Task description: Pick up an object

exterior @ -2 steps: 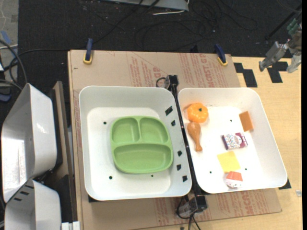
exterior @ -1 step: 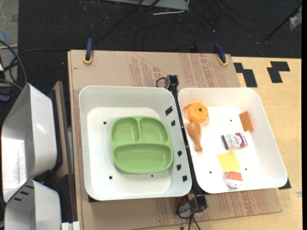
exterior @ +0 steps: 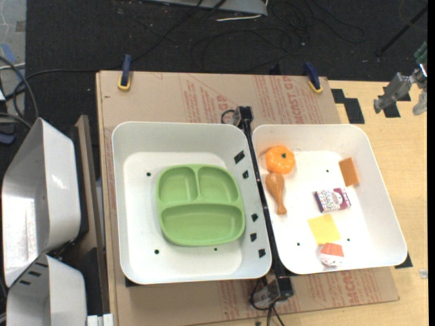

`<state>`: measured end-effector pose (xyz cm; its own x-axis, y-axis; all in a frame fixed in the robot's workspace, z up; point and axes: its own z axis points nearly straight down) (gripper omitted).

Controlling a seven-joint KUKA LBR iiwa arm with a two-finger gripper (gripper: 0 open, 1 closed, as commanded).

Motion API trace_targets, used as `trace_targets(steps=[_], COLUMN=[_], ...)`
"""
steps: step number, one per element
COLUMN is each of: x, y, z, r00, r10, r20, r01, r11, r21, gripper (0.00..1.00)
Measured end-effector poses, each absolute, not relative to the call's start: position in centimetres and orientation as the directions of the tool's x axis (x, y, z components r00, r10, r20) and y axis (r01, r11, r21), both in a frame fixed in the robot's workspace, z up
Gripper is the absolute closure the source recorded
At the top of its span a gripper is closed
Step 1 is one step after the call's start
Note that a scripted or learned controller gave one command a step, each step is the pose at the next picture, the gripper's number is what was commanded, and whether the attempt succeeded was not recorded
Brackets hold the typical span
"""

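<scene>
Up at the far right edge the jaws (exterior: 408, 87) hang well clear of both bins, too small and blurred to tell how they stand. The right bin (exterior: 380, 182) holds an orange pumpkin (exterior: 279, 159), drumstick (exterior: 276, 191), yellow block (exterior: 324, 229) and purple carton (exterior: 332, 200).

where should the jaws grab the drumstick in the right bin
Across the thin shank of the drumstick, coming straight down from above. It lies flat, meaty end touching the pumpkin, thin end free on bare floor of the right bin, so closing left-to-right there looks safest.
</scene>
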<state>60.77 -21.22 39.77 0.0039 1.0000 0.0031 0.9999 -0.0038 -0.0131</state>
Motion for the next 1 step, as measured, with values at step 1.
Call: trace_targets(steps=[1], x=[50.19], y=[-22.03], z=[52.36], r00=[0.005], r10=[1.0], r20=[-0.004], r01=[1.0], r11=[-0.005], r21=[0.008], gripper=[0.0])
